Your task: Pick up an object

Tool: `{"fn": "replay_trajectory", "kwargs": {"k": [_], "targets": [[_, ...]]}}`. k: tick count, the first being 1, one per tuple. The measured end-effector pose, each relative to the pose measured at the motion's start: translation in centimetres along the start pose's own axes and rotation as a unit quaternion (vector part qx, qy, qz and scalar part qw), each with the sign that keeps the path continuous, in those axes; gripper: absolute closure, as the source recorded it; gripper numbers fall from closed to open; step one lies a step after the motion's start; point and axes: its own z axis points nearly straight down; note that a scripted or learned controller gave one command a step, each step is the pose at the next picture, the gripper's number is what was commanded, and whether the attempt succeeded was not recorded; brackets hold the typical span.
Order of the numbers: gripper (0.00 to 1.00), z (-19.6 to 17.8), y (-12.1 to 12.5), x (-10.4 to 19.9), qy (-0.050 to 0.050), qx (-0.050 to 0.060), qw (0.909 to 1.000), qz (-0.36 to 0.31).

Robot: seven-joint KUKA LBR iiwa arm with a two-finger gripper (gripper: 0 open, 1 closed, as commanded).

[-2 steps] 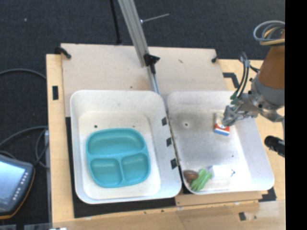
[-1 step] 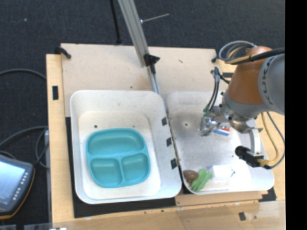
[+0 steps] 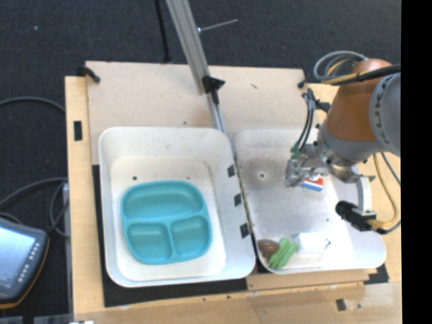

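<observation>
Left bin [image 3: 111, 155]: one teal divided tray [image 3: 166, 221], three compartments, lying flat toward the near side.

Right bin [image 3: 270, 147]: brown rounded object [image 3: 268, 246], green elongated object [image 3: 285, 253] touching it, and a white object [image 3: 312, 241] just beside, all at the near rim. A small red, white and blue item [image 3: 312, 183] lies mid-bin beneath the claw [image 3: 295, 175].

Claw: low over the right bin, beside the red, white and blue item; whether apart or together cannot be told.

Tabletop [image 3: 148, 93]: carries both bins.
</observation>
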Motion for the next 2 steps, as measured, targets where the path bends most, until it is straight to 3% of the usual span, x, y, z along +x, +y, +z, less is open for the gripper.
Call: {"fn": "replay_trajectory", "kwargs": {"k": [2], "targets": [[1.0, -1.9, -5.2, 10.3, 0.001, 0.002, 1.0, -0.004]]}}
